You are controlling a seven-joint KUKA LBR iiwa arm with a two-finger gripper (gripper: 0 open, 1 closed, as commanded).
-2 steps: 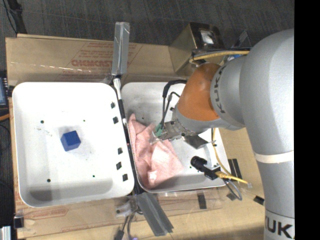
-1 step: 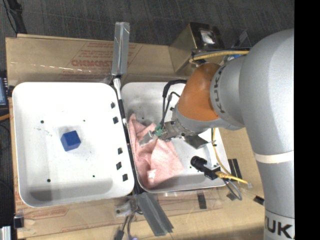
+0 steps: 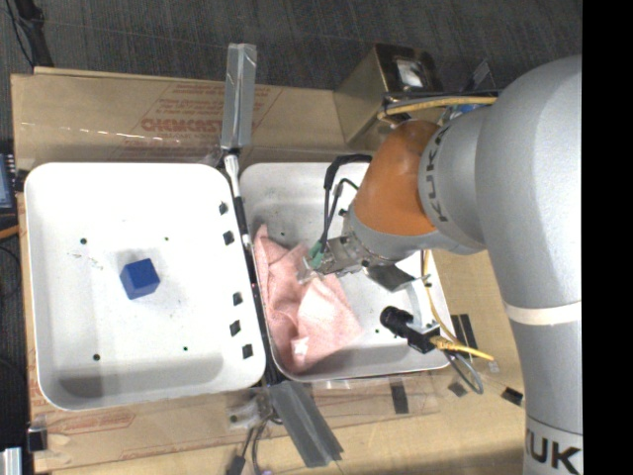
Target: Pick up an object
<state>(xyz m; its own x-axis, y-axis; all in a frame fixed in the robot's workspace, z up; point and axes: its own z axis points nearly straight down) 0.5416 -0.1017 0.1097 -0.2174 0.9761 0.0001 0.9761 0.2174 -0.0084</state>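
The crumpled pink cloth lies along the left side of the right white plastic bin; the gripper sits low over its upper folds, though whether the jaws are wide or closed I cannot tell; soft, light, limp fabric, likely best pinched at a raised fold; a small blue cube sits in the left white bin.

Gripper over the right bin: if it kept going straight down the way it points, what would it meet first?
Most likely the pink cloth: the gripper sits right at its upper edge. Depth is unclear from this slanted view, so it may already be touching.
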